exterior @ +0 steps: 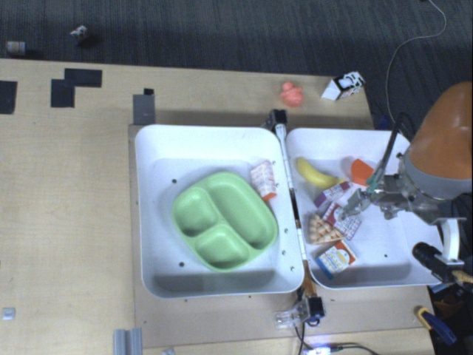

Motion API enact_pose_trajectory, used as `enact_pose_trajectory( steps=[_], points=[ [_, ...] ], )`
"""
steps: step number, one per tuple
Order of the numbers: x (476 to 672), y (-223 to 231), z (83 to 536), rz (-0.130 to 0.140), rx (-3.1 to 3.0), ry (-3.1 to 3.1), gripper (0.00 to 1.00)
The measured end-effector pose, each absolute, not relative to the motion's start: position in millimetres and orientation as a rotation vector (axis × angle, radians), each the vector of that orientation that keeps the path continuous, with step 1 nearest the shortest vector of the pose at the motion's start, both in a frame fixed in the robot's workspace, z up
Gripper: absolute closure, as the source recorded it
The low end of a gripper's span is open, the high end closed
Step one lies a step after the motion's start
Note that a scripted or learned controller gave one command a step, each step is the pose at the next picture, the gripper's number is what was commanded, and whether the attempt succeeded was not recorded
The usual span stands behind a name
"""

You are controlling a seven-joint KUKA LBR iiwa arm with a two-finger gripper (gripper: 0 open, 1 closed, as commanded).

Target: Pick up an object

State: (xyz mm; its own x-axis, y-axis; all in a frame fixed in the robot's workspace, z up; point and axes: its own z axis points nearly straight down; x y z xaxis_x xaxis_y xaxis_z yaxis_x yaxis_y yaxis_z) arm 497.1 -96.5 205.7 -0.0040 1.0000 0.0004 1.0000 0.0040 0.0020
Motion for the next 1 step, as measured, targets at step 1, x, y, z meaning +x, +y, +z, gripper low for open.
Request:
enact_pose_trajectory(
  steps=[1],
  points=[
    [486.8, -143.9, 135.1, 0.001, 2.219, 2.222, 0.00]
  ],
)
